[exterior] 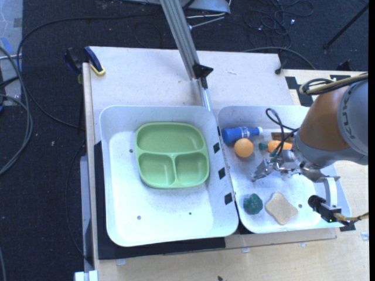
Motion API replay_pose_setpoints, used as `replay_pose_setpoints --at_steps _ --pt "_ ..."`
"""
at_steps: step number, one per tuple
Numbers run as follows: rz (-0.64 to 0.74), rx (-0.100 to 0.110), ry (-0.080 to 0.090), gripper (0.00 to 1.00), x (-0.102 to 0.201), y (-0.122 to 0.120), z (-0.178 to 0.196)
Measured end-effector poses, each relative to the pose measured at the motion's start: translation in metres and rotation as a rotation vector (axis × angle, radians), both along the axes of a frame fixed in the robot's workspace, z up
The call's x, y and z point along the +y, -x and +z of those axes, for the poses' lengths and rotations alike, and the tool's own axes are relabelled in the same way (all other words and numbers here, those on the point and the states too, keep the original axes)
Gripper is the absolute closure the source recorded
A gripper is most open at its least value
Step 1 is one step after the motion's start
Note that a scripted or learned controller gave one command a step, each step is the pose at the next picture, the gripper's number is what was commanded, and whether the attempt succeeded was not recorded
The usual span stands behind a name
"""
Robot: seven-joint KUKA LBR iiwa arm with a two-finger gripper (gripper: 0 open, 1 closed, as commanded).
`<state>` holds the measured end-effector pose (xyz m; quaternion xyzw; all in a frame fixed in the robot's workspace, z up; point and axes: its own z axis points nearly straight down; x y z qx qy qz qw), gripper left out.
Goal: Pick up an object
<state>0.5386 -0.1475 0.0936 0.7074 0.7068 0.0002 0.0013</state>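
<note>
The objects on offer all lie in the right-hand shallow white bin (234,215), and we go through the scene from the biggest thing down. The left-hand shallow white bin (117,215) bears a pale green plastic tray with three compartments (173,154). The grey arm with its orange band (334,127) reaches in over the right bin, and its gripper (266,170) hangs low near the bin's middle. We cannot tell how the claw stands; nothing shows between its tips.

In the right bin we see a tan, bread-like sponge slab (282,208) near the front, a blue bottle with a white neck lying on its side (239,133) at the back, an orange ball (244,148) just beside the bottle, and a small dark green crumpled lump (253,204) beside the slab. A small orange piece (275,146) peeks out by the wrist (too hidden to name).

The risk, as we judge it: the gripper sits between the ball and the green lump, over bare floor, so a closure here may catch nothing. The ball may also roll off if nudged.
</note>
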Motion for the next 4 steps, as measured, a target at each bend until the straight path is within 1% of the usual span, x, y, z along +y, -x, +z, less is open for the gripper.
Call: replay_pose_setpoints --at_steps 1,2,3,4 --pt "-0.002 -0.004 0.002 1.0 -0.001 -0.001 0.012" --pt "0.004 -0.004 0.0 1.0 0.002 -0.006 0.075" --pt "0.004 -0.004 0.001 1.0 0.002 -0.008 0.128" --pt "0.008 0.0 -0.003 1.0 0.052 -0.005 0.139"
